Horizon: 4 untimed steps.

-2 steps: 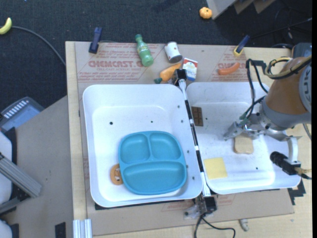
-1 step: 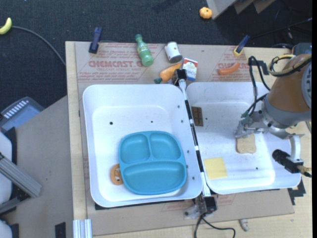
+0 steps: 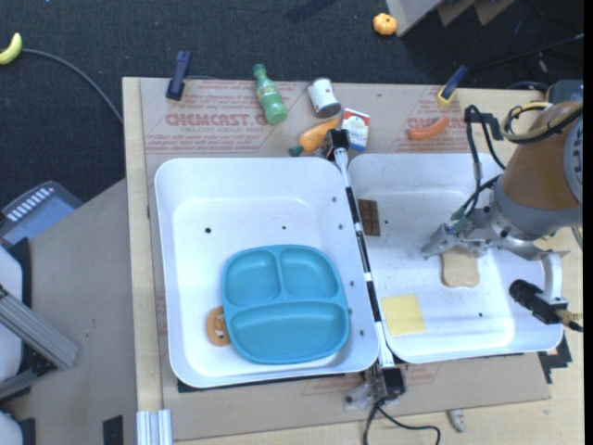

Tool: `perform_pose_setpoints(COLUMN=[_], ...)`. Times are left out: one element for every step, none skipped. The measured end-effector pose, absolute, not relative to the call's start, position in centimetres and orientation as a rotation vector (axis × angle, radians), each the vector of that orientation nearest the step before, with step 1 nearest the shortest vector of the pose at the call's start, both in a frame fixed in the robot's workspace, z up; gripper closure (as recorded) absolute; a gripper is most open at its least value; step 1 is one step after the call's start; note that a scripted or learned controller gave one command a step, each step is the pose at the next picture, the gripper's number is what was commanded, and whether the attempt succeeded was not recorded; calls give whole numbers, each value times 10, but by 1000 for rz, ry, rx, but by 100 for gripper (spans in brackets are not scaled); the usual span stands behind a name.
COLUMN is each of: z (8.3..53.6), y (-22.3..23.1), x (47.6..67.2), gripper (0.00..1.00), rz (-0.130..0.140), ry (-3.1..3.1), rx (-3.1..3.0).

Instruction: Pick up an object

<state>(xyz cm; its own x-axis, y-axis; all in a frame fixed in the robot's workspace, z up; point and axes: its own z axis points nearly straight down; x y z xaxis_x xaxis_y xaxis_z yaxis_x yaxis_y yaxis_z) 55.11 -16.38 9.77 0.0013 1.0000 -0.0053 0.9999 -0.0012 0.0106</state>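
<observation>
Camera view: the gripper [image 3: 460, 240] is seen low in the right bin [image 3: 408, 179], directly above a tan toast slice [image 3: 460, 269], which lies flat on the bin floor beside a yellow square [image 3: 403, 313]. For a sound grasp, the fingers should be lowered squarely over the slice's edges, closed, and a hold confirmed before lifting; a thin flat piece is judged likely to slip. The arm [image 3: 542, 179] is reached in from the right, wrist bent downward, the orange band uppermost. Whether the pincer is wide or narrow cannot be told, since the metal parts are blurred together; nothing is seen held.
</observation>
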Motion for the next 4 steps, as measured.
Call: perform_pose_setpoints(z=[88, 98, 108, 118], y=[-170, -171, -171, -171], x=[519, 520, 520, 520], gripper=[0, 100, 100, 100], rz=[6, 7, 9, 10], ry=[2216, 2212, 2210, 2208], rx=[2215, 2214, 2214, 2213])
